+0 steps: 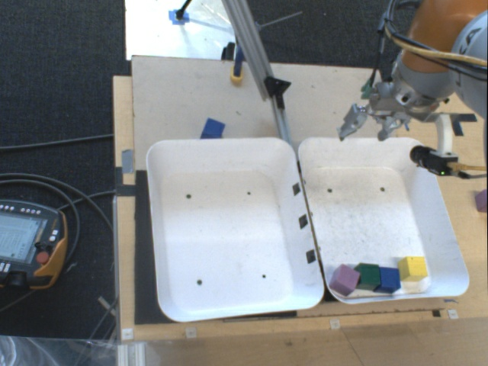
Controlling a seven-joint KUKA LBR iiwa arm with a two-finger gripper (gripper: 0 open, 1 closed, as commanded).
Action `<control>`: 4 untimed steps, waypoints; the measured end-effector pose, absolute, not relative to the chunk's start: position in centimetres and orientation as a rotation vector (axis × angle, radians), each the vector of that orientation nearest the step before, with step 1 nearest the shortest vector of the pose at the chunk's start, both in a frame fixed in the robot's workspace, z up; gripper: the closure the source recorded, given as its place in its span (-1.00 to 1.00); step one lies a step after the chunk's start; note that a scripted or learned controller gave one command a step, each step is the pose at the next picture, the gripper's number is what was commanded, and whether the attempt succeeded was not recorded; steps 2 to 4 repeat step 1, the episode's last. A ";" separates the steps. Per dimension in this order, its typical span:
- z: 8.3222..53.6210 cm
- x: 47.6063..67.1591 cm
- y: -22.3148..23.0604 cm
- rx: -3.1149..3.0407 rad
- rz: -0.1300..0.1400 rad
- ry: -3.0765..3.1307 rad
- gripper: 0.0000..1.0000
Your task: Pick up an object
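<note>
Hand: the two-finger metal hand [368, 126] hangs over the far rim of the right shallow white plastic bin [438, 212], its two fingers spread apart with nothing between them.
Arm: the grey arm with the orange band [450, 21] comes in from the right and stands high over the far right corner, so the hand is well clear of the bin floor; I judge this a waiting or travelling pose, not a reach.
Task things: four small cubes sit in a row against the near wall of the right bin, which seems to tilt towards the camera, so they have probably slid down there: a purple block [345, 278], a dark green block [368, 274], a blue block [389, 280] and a yellow block [412, 268].
Spacing: the purple, green and blue blocks touch or nearly touch; the yellow one stands just beside the blue.
Distance to go: the hand is at the opposite end of the bin from the blocks, well apart from them.
Left bin: the left shallow white plastic bin [164, 204] lies beside the right one, their rims meeting along the middle.
Outside the bins: a small blue cube [213, 129] lies on the pale bench [320, 97], just beyond the left bin's far rim.
Likely difficulty: the blocks crowd each other and the wall, leaving little room for fingers; the yellow block looks the freest.
</note>
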State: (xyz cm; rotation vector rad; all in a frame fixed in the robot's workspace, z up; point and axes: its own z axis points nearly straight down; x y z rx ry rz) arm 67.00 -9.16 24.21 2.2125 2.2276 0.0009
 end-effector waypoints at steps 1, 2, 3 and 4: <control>25.4 67.1 -9.1 2.206 0.005 2.229 1.00; 25.4 67.1 -9.1 2.206 0.005 2.229 1.00; 25.4 67.1 -9.1 2.206 0.005 2.229 1.00; 25.4 67.1 -9.1 2.206 0.005 2.229 1.00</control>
